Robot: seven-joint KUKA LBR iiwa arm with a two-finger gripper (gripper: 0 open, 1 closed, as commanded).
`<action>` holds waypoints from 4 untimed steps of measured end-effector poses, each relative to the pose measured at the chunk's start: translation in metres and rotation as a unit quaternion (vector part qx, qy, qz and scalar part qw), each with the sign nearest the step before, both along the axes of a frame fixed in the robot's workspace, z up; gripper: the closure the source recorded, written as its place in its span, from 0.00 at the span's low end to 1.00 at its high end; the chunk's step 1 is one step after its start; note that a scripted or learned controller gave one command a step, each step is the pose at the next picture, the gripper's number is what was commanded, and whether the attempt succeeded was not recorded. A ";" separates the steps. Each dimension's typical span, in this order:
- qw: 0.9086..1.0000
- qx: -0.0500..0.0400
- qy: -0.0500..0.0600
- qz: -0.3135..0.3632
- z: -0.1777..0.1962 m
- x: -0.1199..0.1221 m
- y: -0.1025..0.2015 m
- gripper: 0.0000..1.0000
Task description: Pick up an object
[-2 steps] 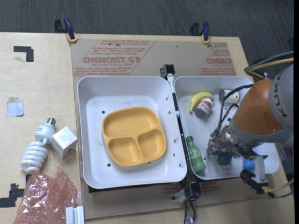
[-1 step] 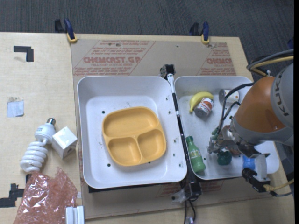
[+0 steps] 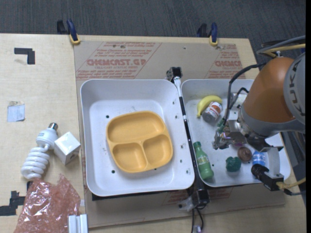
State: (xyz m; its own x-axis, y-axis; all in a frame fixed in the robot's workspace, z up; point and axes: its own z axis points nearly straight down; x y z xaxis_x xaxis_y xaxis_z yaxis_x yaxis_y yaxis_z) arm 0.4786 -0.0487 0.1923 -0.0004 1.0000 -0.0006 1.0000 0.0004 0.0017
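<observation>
A grey robot arm with an orange band reaches from the right into the right white plastic bin (image 3: 194,89) on the counter, wrist bent downward. Its fingers (image 3: 222,141) hang low over bare bin floor; how far open they are cannot be told, and nothing shows between them. A green plastic bottle (image 3: 202,160) lies just left, a small green toy (image 3: 233,164) just below-right, a yellow banana (image 3: 208,103) above. To grasp well, centre over one object first.

Grey arm (image 3: 272,115), orange band, black cables

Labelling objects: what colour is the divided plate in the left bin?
Yellow-orange divided plate, seen in the camera view.
</observation>
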 end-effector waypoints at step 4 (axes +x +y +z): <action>1.000 0.000 0.000 0.000 0.000 0.000 0.037 1.00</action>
